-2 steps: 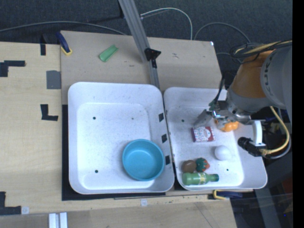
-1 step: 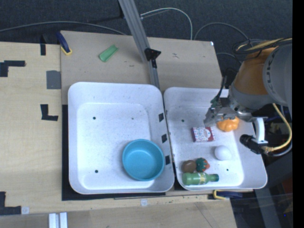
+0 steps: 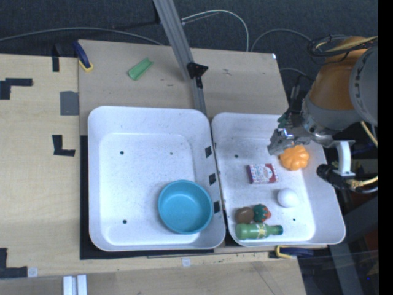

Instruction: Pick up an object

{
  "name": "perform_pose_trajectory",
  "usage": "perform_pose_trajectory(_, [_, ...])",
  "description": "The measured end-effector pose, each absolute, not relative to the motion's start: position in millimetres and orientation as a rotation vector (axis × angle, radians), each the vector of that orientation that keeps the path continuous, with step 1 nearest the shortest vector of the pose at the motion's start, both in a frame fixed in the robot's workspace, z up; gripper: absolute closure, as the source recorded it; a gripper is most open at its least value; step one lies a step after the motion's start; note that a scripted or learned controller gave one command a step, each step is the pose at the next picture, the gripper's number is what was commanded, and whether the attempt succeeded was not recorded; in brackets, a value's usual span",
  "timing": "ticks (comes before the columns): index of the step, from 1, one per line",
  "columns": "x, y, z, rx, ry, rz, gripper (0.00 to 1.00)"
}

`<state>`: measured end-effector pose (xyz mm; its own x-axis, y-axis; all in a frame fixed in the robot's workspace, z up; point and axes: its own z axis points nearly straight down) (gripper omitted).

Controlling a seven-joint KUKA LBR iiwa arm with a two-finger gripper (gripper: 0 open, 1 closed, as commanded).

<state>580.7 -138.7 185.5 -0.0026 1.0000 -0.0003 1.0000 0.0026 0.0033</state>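
Toward the back right corner of the right-hand shallow white bin (image 3: pixel 319 220) lies a small orange pumpkin-shaped toy (image 3: pixel 295 157), resting on the bin floor close to the right wall. Just beside its upper left edge sits the robot's metal two-finger hand (image 3: pixel 281 141), lowered into the bin; its tips look close to the toy or touching it, but how far they are parted cannot be told from this angle, and nothing is seen held between them. Nearer the middle of the same bin lies a small red and white printed packet (image 3: pixel 261 174), and a little in front of that, toward the right, a white round ball (image 3: pixel 287 198). Along the front wall are a brown rounded lump (image 3: pixel 245 214), a small red and green fruit-like piece (image 3: pixel 261 212) touching it, and a green bottle (image 3: pixel 259 230) lying on its side just in front of both. Next door, the left-hand white bin (image 3: pixel 110 134) holds a blue round bowl (image 3: pixel 185 206) at its front right corner. Above the hand, the grey arm with its orange band (image 3: pixel 334 85) comes in from the right. Behind the bins, on the wooden table (image 3: pixel 37 165), lies a green block (image 3: pixel 139 69), well apart from everything else.
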Motion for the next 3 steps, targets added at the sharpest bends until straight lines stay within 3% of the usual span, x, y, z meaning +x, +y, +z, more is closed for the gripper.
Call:
perform_pose_trajectory(2, [591.1, -138, 279, 2.22, 2.223, -0.002, 1.0])
perform_pose_trajectory(3, [579.4, -91, 281, 2.217, 2.228, 0.001, 1.0])
